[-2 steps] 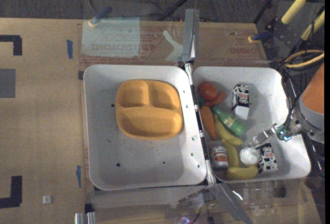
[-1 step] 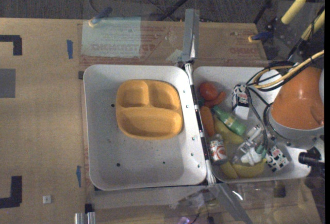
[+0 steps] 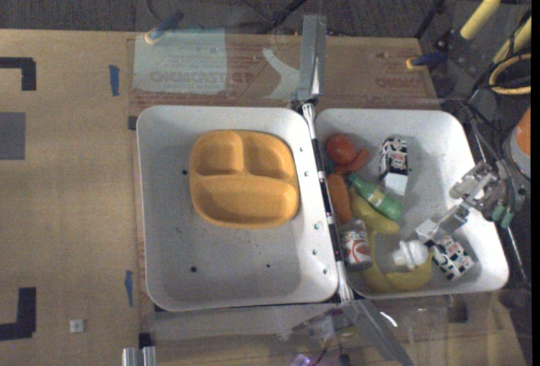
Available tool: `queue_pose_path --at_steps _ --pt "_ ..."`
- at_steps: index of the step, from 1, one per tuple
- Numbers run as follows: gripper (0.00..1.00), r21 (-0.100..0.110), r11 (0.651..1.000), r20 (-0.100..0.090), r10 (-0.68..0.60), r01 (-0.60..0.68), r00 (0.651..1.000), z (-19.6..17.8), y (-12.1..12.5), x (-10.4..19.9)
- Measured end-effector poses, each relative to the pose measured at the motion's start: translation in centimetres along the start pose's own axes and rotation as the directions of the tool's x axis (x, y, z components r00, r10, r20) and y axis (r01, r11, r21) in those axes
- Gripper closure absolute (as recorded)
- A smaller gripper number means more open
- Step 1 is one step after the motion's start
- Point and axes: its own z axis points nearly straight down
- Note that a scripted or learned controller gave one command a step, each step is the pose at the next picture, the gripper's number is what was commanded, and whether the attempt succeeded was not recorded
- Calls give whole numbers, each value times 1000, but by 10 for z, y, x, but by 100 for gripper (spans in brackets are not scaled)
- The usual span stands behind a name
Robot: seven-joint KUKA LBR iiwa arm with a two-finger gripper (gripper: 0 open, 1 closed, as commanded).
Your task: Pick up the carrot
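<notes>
The carrot [image 3: 339, 196], a short, smooth orange plastic toy with a rounded tapering body, lies flat on the floor of the right-hand white bin [image 3: 439, 124], lengthwise along that bin's left wall and just beside it. Its upper end sits right below a red toy tomato-like piece [image 3: 344, 149], and its lower end points toward the bin's near edge.

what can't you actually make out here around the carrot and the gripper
- Orange carrot, camera view: lies by the right white bin's left wall; its lower end is hidden by the green bottle and the small can.
- Two-finger gripper: blurred, open or shut unclear.
- Grey arm: cut off by the right edge.
- Can's label: too small to read.
</notes>
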Motion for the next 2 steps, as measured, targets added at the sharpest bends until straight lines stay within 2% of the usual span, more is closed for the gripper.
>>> queue_pose_path --at_steps 1,2 --pt "0 1 994 -4 -108 108 994 50 20 18" --pt "0 0 962 7 -274 274 962 131 51 41"
